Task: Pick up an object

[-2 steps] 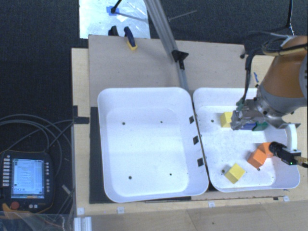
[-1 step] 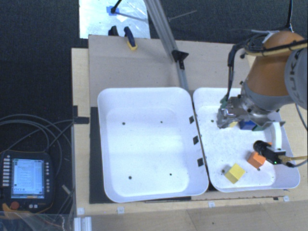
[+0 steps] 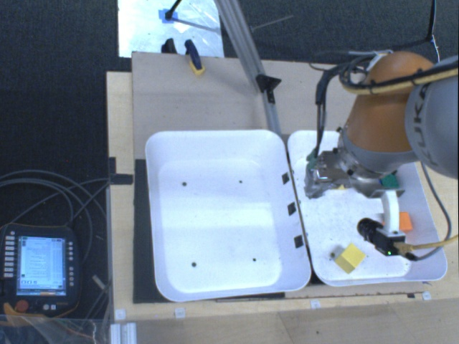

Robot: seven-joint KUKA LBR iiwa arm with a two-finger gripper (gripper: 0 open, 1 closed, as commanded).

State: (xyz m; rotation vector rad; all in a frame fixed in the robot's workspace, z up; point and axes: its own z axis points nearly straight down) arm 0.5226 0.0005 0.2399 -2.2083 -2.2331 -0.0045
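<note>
In the right bin (image 3: 423,269) a yellow block (image 3: 350,258) lies near the front edge. An orange piece (image 3: 406,222) sits toward the right wall, and a small teal piece (image 3: 389,181) peeks out from under the wrist. My gripper (image 3: 315,181) hangs low over the bin's left side, close to the divider, well behind and left of the yellow block. The arm's orange band and grey body hide the back of this bin. I see nothing held by the gripper.
The left bin (image 3: 154,192) stands beside the right one, their rims touching. A slanted metal pole (image 3: 244,41) reaches down to the back of the bins. A teach pendant (image 3: 39,267) with cables lies off the bench at the left.
</note>
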